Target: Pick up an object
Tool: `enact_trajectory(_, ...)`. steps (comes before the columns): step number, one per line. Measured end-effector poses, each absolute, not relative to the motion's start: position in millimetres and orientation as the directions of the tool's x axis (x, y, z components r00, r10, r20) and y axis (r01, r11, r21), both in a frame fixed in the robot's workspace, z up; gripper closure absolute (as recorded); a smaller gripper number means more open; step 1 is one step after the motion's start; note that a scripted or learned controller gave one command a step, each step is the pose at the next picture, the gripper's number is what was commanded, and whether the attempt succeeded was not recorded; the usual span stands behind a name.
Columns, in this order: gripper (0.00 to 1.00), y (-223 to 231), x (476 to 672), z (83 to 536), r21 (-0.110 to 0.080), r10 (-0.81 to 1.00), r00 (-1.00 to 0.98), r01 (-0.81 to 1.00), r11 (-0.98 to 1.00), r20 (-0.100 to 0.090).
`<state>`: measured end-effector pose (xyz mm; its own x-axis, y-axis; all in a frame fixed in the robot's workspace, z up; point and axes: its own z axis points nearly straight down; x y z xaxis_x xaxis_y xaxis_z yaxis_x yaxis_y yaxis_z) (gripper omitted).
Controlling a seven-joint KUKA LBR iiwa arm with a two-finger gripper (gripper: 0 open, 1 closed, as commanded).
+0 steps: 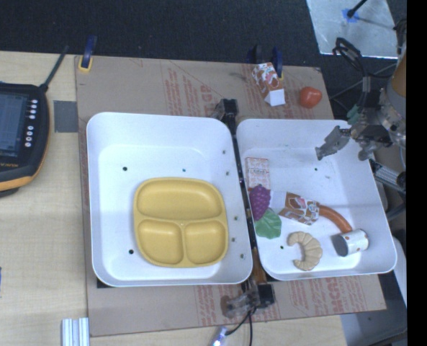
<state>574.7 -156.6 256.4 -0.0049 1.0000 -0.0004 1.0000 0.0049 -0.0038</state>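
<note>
Over right white bin's (357, 262) top-right edge: hand (333, 143), finger state unclear, holds nothing visible. Tan plastic croissant (306, 249) near bin's front, w/ other toys; prob light, stiff, slick; grip across mid-curve.

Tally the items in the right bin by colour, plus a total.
Purple: 1, grapes
Green: 1, leafy piece
Tan: 1, croissant
Orange: 1, sausage
White: 1, cup
Printed, mixed colours: 2, tall packet, brown packet
Total: 7
</note>
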Motion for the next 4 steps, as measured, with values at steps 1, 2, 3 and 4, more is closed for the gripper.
enact_trajectory(1, 0.0, -212.6, 540.3, 150.1, -0.006, 1.0, -0.004, 1.0, 0.004, -0.001)
enact_trajectory(2, 0.0, -212.2, 475.6, 91.4, -0.003, 1.0, -0.005, 1.0, 0.005, -0.001)
enact_trajectory(3, 0.0, -191.9, 526.7, 91.9, -0.003, 1.0, -0.007, 1.0, 0.007, 0.0)
enact_trajectory(4, 1.0, -193.0, 526.5, 102.0, -0.005, 1.0, -0.011, 1.0, 0.011, -0.002)
